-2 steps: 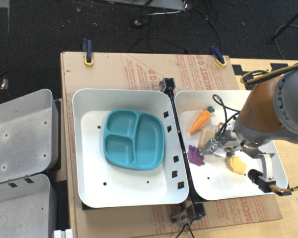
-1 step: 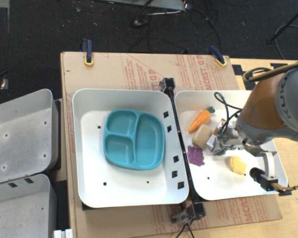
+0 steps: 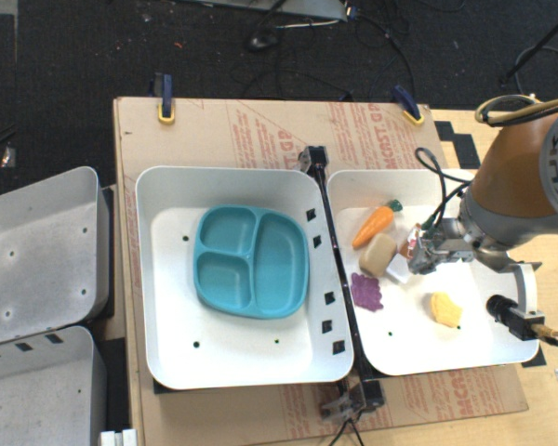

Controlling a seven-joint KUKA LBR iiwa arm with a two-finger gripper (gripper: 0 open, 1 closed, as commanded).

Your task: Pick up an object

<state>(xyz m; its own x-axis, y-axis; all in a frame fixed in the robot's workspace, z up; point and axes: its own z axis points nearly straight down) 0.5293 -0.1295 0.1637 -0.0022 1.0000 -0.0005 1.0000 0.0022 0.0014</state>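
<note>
Your left bin [image 3: 158, 277] held a teal divided plate [image 3: 252, 261]. In the right bin [image 3: 484, 351], purple piece [image 3: 365, 292], carrot [image 3: 373, 227], tan block [image 3: 378, 254] sat near its left wall; claw [image 3: 420, 256], state unclear, hovered beside them; yellow piece [image 3: 445, 308] lay centrally.

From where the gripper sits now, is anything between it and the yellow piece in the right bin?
Nothing visible does. The gripper hangs over the right bin beside the tan block; the yellow piece lies apart on bare white floor, nearer the camera. The carrot and purple piece lie off that path.
</note>
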